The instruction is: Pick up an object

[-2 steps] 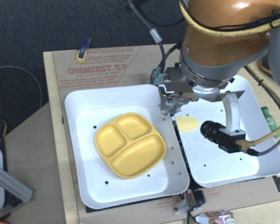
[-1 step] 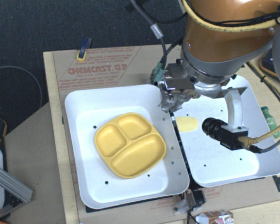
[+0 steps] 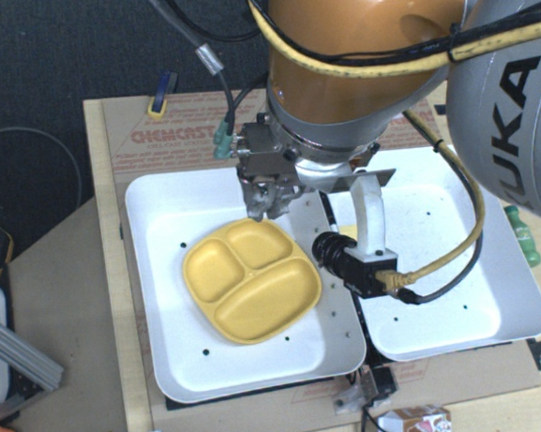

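Yellow plastic, a divided plate [image 3: 251, 280] with three compartments, lies flat in the left bin [image 3: 157, 267], toward that bin's inner side, and it's the obvious thing for me to lift. From my remote seat I judge the pick as barely begun: the plate rests on the bin floor, not raised. My gripper [image 3: 267, 201] hangs at the plate's far rim, right over or touching its edge; from this slant I cannot tell which, and I cannot tell how the jaws stand or whether they have hold of anything. The right bin [image 3: 445, 270] sits beside it, partly hidden under the arm. Securing and lifting remain, as I read it.
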Robot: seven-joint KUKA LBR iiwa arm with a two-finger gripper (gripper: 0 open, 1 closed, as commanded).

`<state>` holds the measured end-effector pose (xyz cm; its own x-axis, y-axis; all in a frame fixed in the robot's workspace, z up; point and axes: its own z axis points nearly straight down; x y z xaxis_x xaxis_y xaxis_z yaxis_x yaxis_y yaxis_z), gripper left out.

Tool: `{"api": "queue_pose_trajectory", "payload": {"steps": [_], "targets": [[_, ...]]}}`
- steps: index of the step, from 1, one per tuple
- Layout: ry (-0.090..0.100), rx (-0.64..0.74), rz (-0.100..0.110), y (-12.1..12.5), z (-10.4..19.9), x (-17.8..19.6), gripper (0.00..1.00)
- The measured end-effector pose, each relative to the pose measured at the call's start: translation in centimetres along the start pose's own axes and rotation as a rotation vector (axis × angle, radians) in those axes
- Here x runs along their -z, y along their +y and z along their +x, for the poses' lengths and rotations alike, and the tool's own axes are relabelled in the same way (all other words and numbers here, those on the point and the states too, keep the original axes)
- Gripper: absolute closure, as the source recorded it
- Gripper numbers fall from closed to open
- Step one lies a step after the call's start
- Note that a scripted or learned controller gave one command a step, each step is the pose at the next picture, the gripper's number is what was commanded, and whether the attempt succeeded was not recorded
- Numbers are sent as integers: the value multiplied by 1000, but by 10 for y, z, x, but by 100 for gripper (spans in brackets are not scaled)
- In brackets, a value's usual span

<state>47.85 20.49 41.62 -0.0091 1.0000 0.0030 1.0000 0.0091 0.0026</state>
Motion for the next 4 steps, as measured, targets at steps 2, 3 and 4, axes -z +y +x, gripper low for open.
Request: {"api": "queue_pose_trajectory", "payload": {"steps": [2, 3, 4], "targets": [[-7, -14, 10, 12, -24, 20, 100], [-6, -16, 12, -1, -84, -35, 100], [-2, -9, 1, 0, -80, -21, 100]]}}
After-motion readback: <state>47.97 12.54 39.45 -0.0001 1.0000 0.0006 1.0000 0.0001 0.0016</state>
